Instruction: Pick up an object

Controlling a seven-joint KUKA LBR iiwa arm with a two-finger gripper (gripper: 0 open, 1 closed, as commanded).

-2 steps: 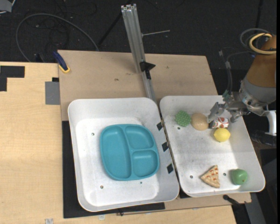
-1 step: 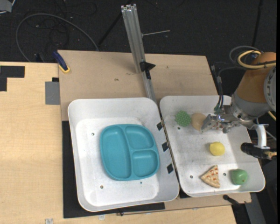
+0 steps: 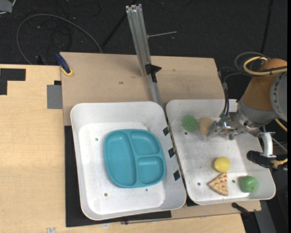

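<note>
Arm reaching in low from right, end effector (image 3: 218, 128) beside tan object (image 3: 204, 125) — grip state unclear

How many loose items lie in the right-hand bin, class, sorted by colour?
Green: 2, a bumpy green ball and a smooth green ball
Yellow: 1, a yellow ball
Tan: 1, a tan lump
Orange-tan: 1, a pizza slice
Total: 5
</note>
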